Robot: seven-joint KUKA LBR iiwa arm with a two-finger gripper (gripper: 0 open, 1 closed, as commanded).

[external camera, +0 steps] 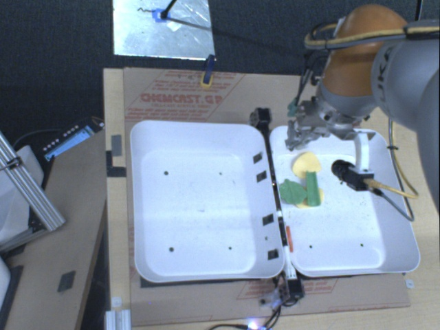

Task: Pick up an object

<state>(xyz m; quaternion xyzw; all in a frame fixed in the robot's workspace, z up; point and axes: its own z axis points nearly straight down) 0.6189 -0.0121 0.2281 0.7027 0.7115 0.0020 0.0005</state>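
Observation:
In the right bin [357, 246] lie a yellow rounded piece [306, 163] and, just below it, a green object [301, 190] made of a flat leafy part and an upright bar. My gripper [297, 140] hangs over the bin's upper left corner, just above and left of the yellow piece. I see nothing held between its fingers.
The left bin [199, 198] sits beside the right one, with a row of black clips [265, 177] along the divider between them. A cardboard sheet [179, 95] lies under both bins. A shiny metal plate [161, 19] is at the back left.

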